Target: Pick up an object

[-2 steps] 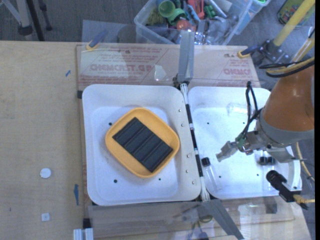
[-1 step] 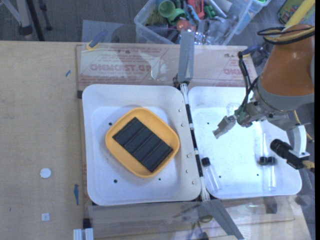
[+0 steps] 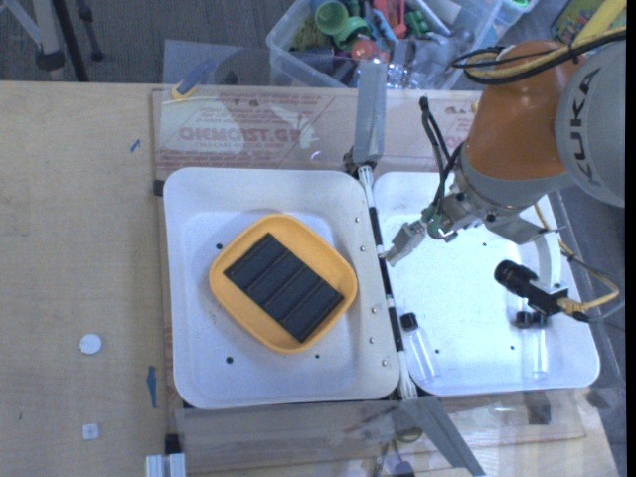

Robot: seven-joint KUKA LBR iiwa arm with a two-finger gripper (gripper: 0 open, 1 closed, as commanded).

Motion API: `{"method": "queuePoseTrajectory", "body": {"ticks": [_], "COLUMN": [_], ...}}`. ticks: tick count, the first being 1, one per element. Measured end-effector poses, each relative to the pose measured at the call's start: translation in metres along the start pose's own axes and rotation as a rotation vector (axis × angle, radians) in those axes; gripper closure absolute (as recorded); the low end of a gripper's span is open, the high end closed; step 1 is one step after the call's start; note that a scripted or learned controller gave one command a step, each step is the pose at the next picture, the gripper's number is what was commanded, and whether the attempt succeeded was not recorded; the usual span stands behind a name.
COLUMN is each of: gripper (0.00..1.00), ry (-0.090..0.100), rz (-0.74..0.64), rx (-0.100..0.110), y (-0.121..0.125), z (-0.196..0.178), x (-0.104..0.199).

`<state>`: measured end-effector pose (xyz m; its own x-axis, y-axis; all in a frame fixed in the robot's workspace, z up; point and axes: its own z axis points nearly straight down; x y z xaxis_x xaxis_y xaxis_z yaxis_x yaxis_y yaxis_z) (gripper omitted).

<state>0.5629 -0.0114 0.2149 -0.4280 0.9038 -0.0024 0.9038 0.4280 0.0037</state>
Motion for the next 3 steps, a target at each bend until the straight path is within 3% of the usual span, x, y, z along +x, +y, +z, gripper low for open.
{"method": "queuePoseTrajectory", "body": {"ticks": [1, 2, 3], "gripper": [1.0, 1.0, 0.0], "ry": [-0.003, 0.003, 0.003], "rz": [0.003, 0.265, 0.265], "rx": [-0.004, 0.004, 0.005], "y": [0.0, -0.074, -0.074], "z": [-0.01, -0.009, -0.008], "x": [-0.002, -0.053, -0.053]}}
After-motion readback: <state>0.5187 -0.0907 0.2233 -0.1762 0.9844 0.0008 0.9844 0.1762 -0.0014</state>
